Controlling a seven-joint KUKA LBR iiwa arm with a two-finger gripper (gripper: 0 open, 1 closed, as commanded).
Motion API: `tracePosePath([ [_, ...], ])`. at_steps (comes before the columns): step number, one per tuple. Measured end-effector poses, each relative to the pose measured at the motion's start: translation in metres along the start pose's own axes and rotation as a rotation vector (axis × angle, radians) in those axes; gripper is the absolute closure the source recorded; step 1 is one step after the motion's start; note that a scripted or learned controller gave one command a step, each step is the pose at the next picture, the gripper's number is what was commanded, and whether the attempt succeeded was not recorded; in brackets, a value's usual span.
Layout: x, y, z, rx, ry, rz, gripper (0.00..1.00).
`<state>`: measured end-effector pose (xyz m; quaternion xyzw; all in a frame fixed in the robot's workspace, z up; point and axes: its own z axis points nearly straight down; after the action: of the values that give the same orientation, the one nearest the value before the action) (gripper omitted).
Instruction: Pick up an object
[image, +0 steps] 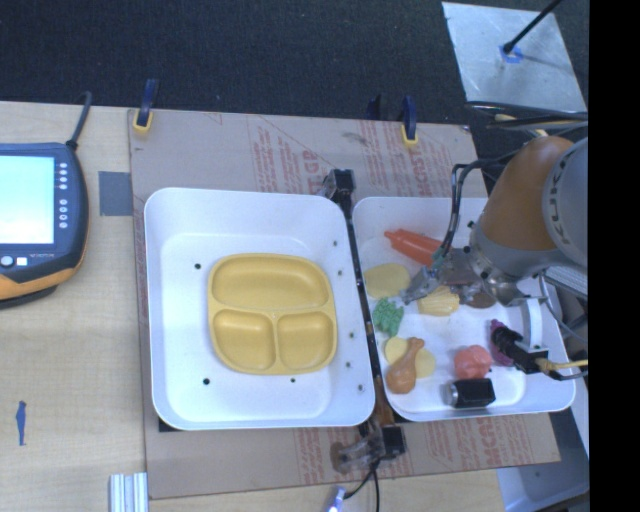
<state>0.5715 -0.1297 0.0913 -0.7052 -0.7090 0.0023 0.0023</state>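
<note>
The right bin (540, 405) holds several toy foods: an orange carrot (412, 241) at the back, a yellow piece (385, 279), green broccoli (387, 317), a tan drumstick (404, 366), a pale yellow piece (441, 304) and a red piece (472, 359). My gripper (423, 285) reaches in from the right, low over the bin's middle. Its tip is between the yellow piece and the pale yellow piece, just below the carrot. Nothing can be seen held in it.
The left bin (170, 300) holds a yellow divided tray (272, 312). A dark cylinder (470, 392) lies at the right bin's front. A tablet-like pendant (35, 220) rests at the bench's far left. Clamps sit along the cardboard's back edge.
</note>
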Motion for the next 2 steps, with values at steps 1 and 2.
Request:
tracePosePath([
  [1,0.000,0.071,-0.001,0.000,0.001,0.003,0.00],
  [2,-0.016,0.079,0.002,0.025,0.008,0.005,0.00],
])
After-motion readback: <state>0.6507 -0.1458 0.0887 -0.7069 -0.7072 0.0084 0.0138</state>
